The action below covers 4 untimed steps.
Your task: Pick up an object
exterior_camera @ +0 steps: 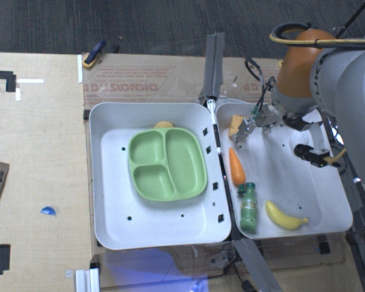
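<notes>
Gripper (pixel 244 130) beside the yellow wedge (pixel 235 125), right bin (pixel 328 221).
Finger state cannot be told; a grasp this near the bin wall may glance off and miss.

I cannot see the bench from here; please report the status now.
End effector low in right bin, beside yellow piece. Nothing seen held. Carrot, green bottle, banana lie free.

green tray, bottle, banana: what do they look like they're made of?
Green tray: likely moulded plastic, matte, uniform colour, three rounded compartments. Bottle: seems translucent green plastic with a label. Banana: smooth, evenly yellow; real or plastic replica, can't tell.
</notes>
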### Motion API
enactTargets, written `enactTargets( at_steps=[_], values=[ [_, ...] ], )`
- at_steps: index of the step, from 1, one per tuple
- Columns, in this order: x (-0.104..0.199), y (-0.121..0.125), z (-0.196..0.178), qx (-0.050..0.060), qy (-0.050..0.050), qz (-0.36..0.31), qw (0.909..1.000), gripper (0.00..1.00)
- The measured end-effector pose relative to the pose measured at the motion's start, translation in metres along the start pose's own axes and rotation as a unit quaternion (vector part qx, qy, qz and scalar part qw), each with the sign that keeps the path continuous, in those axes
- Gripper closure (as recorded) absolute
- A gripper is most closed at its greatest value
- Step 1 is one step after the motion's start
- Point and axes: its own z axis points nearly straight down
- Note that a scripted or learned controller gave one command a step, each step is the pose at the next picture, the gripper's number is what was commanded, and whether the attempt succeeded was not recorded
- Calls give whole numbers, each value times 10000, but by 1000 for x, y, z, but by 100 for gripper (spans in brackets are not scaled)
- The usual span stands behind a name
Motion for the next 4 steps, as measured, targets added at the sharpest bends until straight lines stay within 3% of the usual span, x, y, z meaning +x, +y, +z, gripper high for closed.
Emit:
enactTargets(
  at_steps=[1,2,3,4],
  values=[
    [2,6,-19,-12,-5,-1738,9848,0],
    [2,3,-8,-60,-20,-1139,9935,0],
    [1,3,-17,-76,-29,-1127,9936,100],
    [1,3,-17,-75,-29,-1125,9936,0]
  ],
)
